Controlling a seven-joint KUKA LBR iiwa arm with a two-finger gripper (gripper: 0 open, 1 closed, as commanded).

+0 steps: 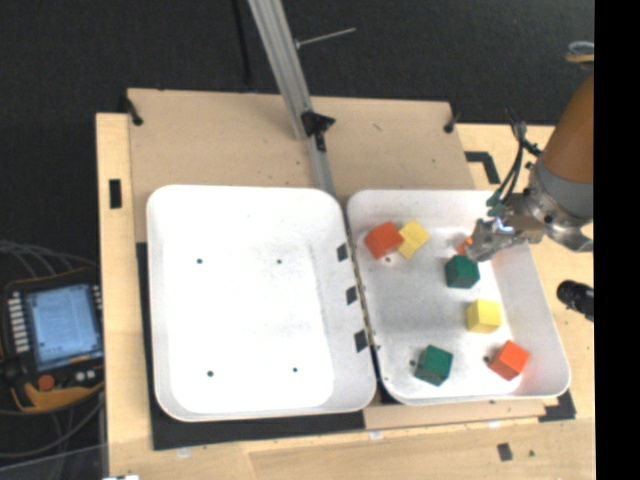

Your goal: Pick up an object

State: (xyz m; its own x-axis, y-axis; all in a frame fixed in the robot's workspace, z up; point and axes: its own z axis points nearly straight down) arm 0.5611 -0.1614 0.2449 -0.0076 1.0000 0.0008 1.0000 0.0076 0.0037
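The right bin (400, 313) holds several small blocks. An orange block (383, 239) and a yellow block (413, 238) lie side by side near its far left. A green block (461, 272) sits in the middle, just below my gripper (482, 243), which hovers over the bin's upper right. A second yellow block (484, 315) lies lower down, another green block (434, 364) sits near the front, and a second orange block (509, 359) rests at the front right. The view shows nothing between the fingers.
The left bin (250, 298) stands beside the right one. A grey metal pole (290, 68) slants up from between the bins' far edges. A handheld screen device (55, 328) lies off the bench at the left.
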